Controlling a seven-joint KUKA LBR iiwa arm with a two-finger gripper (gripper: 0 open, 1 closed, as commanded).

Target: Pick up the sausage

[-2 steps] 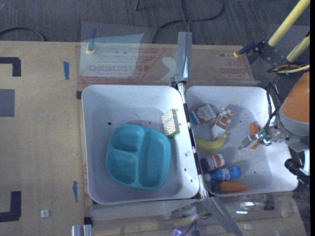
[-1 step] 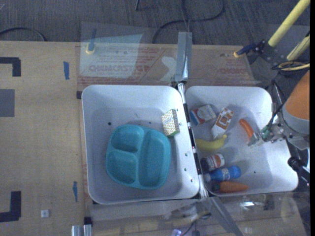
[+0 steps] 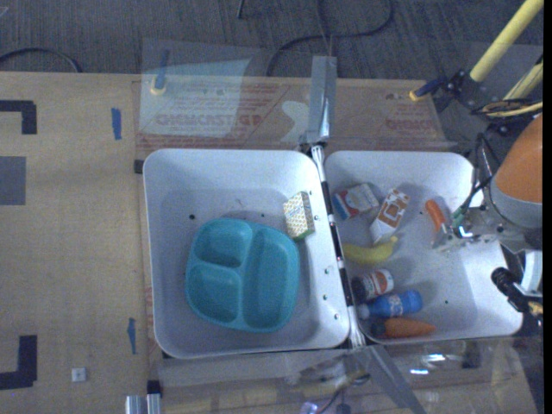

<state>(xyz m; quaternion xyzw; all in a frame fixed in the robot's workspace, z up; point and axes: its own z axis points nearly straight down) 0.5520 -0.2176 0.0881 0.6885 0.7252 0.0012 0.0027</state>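
Note:
The sausage [image 3: 435, 215] is a short orange-red piece lying in the right bin [image 3: 483, 304], near its right side. My gripper [image 3: 454, 235] hangs low just to the right of and slightly nearer than the sausage, close to its near end. The arm's orange band shows at the view's right edge. I cannot make out whether the gripper touches the sausage.
Also in the right bin are a small carton [image 3: 355, 200], an orange-white carton [image 3: 391, 214], a banana [image 3: 371, 251], a can [image 3: 373, 283], a blue bottle [image 3: 392, 304] and a carrot [image 3: 405, 327]. The left bin [image 3: 172, 188] holds a teal divided plate [image 3: 243, 274] and a yellow block [image 3: 298, 215].

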